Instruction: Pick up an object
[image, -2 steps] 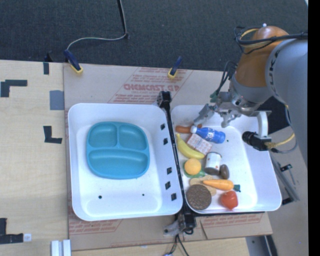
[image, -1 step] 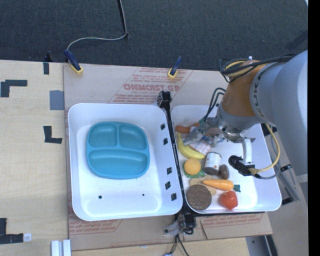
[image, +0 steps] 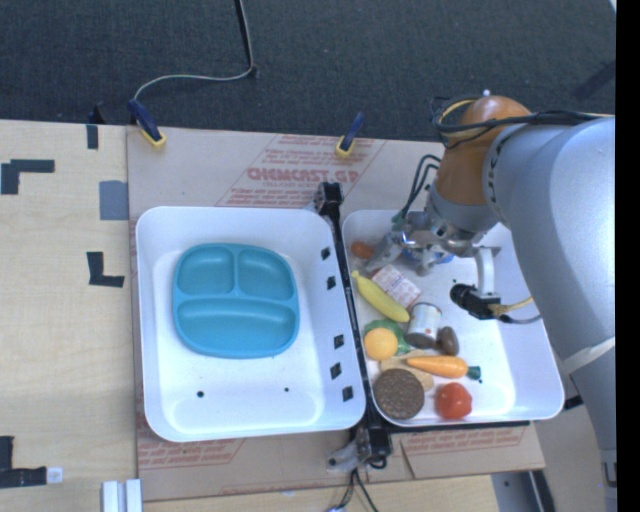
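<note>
Hovering arm (image: 560, 200) upper right w/ gripper (image: 418, 245) low over right bin (image: 520, 385); can't tell its state. Banana (image: 381, 297) sits just below-left, frame center-right, beside packet (image: 400, 285). I'd center over banana, drop straight, avoid crowding.

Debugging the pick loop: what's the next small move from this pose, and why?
Probably a short descent toward the white packet. The gripper sits over the upper part of the right bin, just above-right of that packet, with nothing seen between its fingers. The banana lies against the packet's left side and the can sits close below it, so a slow approach seems wise.
</note>
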